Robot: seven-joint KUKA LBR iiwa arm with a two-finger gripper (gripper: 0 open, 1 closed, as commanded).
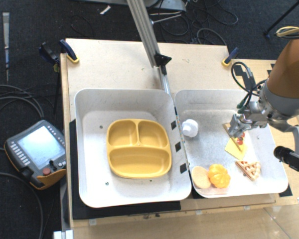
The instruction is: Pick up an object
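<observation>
**A:** Where does the gripper (237, 132) stand, and what is it after?

**B:** It hangs low in the right bin (209, 103), at the upper end of the yellow cheese wedge (234, 147). That wedge lies flat on the bin floor toward the right side, with a small red piece (240, 139) at its top edge. Whether the fingers are spread or pressed together cannot be told from this slant; nothing is plainly seen between them.

**A:** So how should the grasp go?

**B:** Probably the arm ought to centre over the wedge's body rather than its tip, and close across the narrow width, so the thin slab does not skid away.

**A:** Which way does it run?

**B:** Its long axis slants from upper left to lower right, and the broader end seems to face the waffle piece (248, 169) nearby. The white cup (190, 128) and the orange fruit (219, 176) sit well apart from it.
</observation>
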